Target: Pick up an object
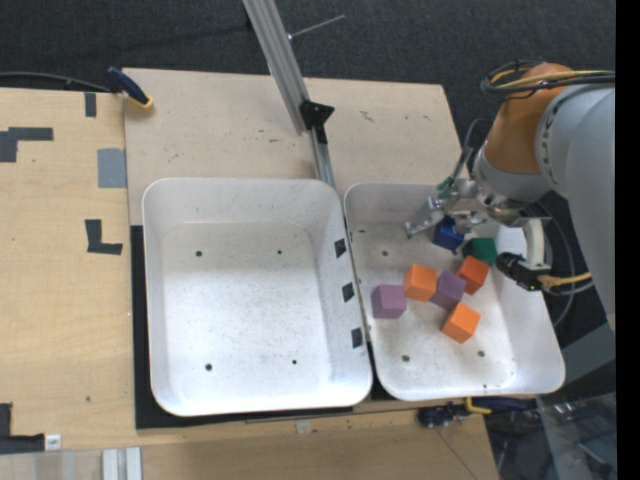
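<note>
- Your gripper sits low in the right bin, upper area, fingers closed round a blue block
- Green block just beside it
- 3 orange blocks & 2 purple blocks lie loose nearer bin centre

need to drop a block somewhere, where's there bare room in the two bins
The left bin offers bare floor from wall to wall. In the right bin, bare patches lie along the near wall and the far-left corner. Its middle and far right are crowded: purple cube, orange cubes, blue block beneath the gripper.
</note>
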`<control>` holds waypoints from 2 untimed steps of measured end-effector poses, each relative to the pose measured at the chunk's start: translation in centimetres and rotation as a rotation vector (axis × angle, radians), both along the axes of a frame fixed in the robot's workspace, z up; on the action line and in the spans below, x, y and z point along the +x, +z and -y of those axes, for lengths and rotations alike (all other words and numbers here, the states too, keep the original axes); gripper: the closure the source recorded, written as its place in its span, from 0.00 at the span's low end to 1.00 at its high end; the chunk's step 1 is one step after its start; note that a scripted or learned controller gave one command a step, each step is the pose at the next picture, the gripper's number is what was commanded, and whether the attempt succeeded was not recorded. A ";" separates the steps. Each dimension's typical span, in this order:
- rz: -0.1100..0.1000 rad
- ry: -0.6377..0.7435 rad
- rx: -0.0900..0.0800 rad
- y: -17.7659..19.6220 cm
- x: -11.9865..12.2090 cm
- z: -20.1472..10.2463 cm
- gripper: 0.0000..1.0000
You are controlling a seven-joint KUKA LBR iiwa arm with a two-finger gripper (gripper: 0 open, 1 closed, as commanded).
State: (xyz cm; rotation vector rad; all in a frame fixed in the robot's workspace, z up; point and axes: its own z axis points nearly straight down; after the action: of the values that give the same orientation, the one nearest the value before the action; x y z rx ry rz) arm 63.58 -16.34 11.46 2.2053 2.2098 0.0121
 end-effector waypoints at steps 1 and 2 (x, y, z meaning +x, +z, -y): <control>0.003 0.002 -0.001 1.0 0.1 -0.1 1.00; -0.016 -0.001 0.008 5.2 0.1 0.0 1.00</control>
State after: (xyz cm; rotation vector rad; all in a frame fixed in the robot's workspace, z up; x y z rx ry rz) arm 63.71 -16.38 16.67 2.2180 2.2211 0.0023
